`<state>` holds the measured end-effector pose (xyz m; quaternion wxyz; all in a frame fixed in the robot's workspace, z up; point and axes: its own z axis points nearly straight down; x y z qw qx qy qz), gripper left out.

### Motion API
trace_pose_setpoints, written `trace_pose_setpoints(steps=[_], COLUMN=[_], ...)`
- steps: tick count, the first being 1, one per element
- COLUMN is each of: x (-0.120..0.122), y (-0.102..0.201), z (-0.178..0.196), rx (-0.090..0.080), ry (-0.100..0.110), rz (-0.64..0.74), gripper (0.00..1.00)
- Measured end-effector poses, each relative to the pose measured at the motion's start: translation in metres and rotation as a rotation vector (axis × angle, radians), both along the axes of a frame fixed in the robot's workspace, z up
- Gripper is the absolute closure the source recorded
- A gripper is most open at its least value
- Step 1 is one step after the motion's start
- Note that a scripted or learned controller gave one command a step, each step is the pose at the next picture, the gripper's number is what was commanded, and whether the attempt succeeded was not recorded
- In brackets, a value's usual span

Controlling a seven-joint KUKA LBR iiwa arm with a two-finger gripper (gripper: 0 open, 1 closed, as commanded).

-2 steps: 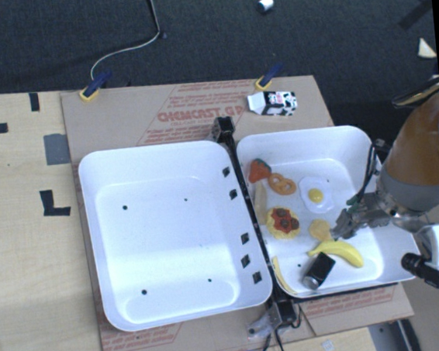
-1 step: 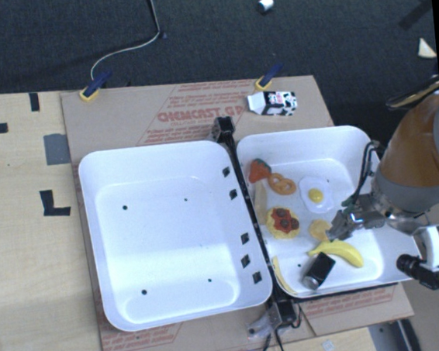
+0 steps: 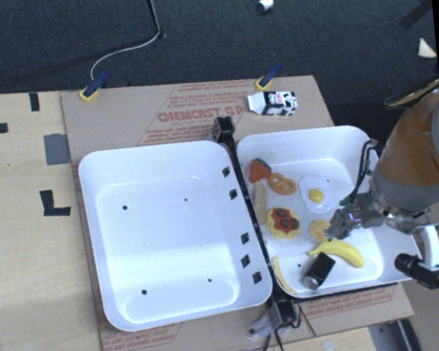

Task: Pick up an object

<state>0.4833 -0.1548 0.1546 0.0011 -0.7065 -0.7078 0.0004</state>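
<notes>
The left bin [image 3: 163,231] sits beside the right bin [image 3: 356,142], which holds toy food: a pretzel [image 3: 282,183] at 11 o'clock, an egg [image 3: 315,196] mid-bin, a banana [image 3: 341,253] at 5 o'clock. The gripper [image 3: 342,224] hovers just above the banana; its opening cannot be made out.

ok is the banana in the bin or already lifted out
In. The banana lies flat on the right bin's floor, beside a dark object, just below the hand.

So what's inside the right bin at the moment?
The right bin holds a banana, a black object, a fried egg, a pretzel and a pizza piece. The gripper covers part of a yellow piece.
</notes>
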Motion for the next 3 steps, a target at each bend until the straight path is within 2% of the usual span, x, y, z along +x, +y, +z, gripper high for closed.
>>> trace_pose_setpoints(steps=[3], x=[0.0], y=[-0.0011], z=[0.0003], rx=[0.0], ry=[0.0], rz=[0.0], gripper=[1.0])
